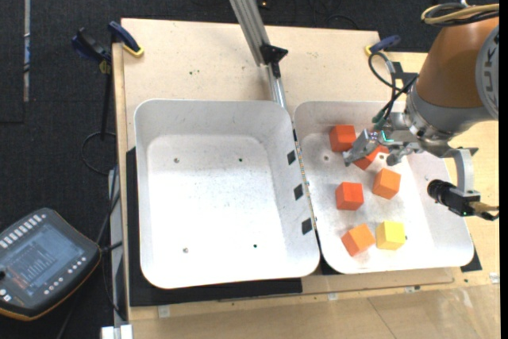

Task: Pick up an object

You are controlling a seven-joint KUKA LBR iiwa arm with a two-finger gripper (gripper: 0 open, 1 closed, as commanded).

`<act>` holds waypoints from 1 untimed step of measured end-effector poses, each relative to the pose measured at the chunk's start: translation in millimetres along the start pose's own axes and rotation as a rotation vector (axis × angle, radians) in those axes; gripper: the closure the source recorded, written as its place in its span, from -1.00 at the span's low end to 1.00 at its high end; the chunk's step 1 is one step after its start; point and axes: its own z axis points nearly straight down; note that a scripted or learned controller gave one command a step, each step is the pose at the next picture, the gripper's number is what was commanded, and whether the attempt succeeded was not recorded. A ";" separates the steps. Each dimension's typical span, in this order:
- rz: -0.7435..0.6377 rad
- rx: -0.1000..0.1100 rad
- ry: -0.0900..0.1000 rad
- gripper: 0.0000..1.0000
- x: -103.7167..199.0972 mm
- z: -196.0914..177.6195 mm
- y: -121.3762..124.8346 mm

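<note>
The pincer (373, 151) stands low in the right bin (444, 250), directly over a small red-orange cube (366, 160); only a part of this cube shows under the metal, and I cannot tell whether the pincer is wide, narrow, or closed on the cube, so I do not say that it holds anything.

This cube, I think, is the thing of the present try. It seems to be a light block, maybe foam or painted wood; it looks stiff enough to keep its shape under a squeeze, not fragile, and the matte faces probably give good friction and are not slippery. The best hold, in my judgement, is on two opposite flat faces, near the middle of their height, with the pincer turned parallel to the sides; a hold across the corners could make the cube twist out.

In look it is a plain cube with sharp edges and a red-orange colour, without marks that I can read. It lies in the upper middle of the right bin, between another red-orange cube (343, 137) just beside it toward the far wall and an orange cube (386, 182) near it on the near side; a third red-orange cube (349, 195) lies a little apart, and an orange cube (358, 239) and a yellow cube (390, 235) sit side by side near the front rim. The left bin (159, 123) lies beside it on the table (198, 59).
</note>
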 end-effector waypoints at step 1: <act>0.000 0.003 0.000 -1.00 2.7 43.7 -3.1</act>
